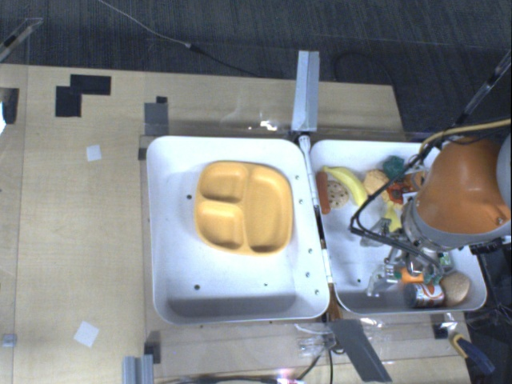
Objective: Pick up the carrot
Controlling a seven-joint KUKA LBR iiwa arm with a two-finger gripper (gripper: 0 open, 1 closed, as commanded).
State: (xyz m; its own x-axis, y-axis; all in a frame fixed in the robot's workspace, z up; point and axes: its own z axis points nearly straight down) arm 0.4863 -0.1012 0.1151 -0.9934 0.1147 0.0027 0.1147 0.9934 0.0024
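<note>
Hovering low at right bin's [346, 298] near edge, gripper [402, 272] over orange carrot [414, 277]; grip state indiscernible.

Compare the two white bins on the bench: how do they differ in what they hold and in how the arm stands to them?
The left bin holds one item, a yellow divided tray; the right bin holds many small food items, among them a banana. The arm reaches down into the right bin, covering part of it, while the left bin lies fully open to view. Both are shallow, white and rounded at the corners.
</note>
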